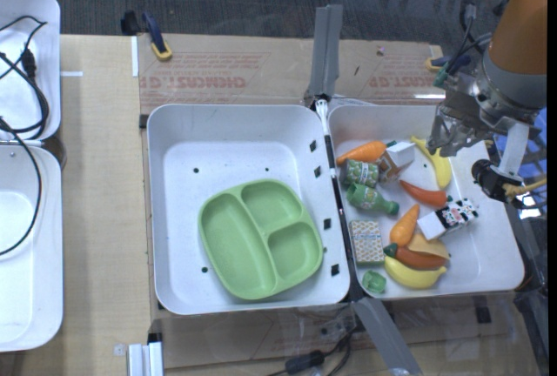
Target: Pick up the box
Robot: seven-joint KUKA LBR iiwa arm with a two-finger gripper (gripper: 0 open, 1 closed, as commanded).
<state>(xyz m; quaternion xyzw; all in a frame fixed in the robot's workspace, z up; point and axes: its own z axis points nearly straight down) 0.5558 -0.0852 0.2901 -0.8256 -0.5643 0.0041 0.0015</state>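
Two boxes lie in the right bin (505, 274). One is a small black-and-white cow-patterned box (457, 214) at the right side, lying tilted. The other is a small white and brown carton (399, 155) near the bin's far edge, beside a carrot (361, 151). My gripper (452, 136) hangs over the far right part of this bin, just above a yellow banana (439, 165). It is up and to the right of the carton and well above the cow-patterned box. Nothing is seen held in it.
The right bin also holds a red pepper (424, 191), green bottles (372, 198), a second carrot (403, 224), a cracker block (366, 241) and another banana (413, 275). A green divided plate (261, 237) lies in the left bin (165, 191).
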